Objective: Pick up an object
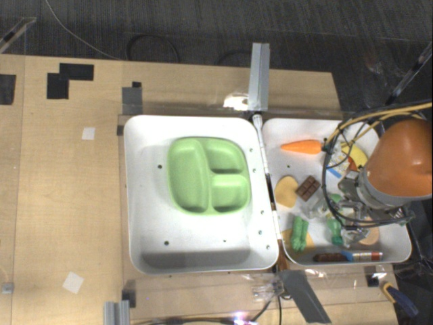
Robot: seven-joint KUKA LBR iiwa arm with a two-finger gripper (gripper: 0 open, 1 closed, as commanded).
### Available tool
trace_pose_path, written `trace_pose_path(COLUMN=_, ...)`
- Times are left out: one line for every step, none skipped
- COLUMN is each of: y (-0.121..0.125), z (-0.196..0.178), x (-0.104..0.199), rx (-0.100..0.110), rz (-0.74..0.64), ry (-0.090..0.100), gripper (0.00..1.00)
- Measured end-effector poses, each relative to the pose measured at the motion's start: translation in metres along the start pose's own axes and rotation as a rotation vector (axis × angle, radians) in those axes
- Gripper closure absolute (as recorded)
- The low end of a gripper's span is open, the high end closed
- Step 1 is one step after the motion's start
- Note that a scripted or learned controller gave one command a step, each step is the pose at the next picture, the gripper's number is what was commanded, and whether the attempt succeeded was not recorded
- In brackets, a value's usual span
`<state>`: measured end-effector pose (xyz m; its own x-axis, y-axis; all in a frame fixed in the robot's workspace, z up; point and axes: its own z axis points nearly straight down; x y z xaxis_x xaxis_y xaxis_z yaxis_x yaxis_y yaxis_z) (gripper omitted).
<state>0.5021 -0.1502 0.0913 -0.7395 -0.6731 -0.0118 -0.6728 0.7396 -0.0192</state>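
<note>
Near the right bin's far wall, carrot (pixel 302 147) lies crosswise, tip left.

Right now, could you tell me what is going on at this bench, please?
The arm is reaching down into the right bin, among a carrot, a brown block, a marker and other small items. Its gripper sits low near the marker; I cannot see anything held between the fingers. The left bin holds a green tray.
</note>
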Motion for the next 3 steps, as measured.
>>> trace_pose_path(y=-0.0030, z=0.0002, x=0.0054, rx=-0.003, rz=-0.007, ry=-0.004, gripper=0.00)
trace_pose_path(y=0.0056, z=-0.0003, x=-0.0007, rx=0.001, rz=0.048, ry=0.000, gripper=0.00)
trace_pose_path(y=-0.0025, z=0.0005, x=0.0008, rx=-0.008, rz=0.046, ry=0.000, gripper=0.00)
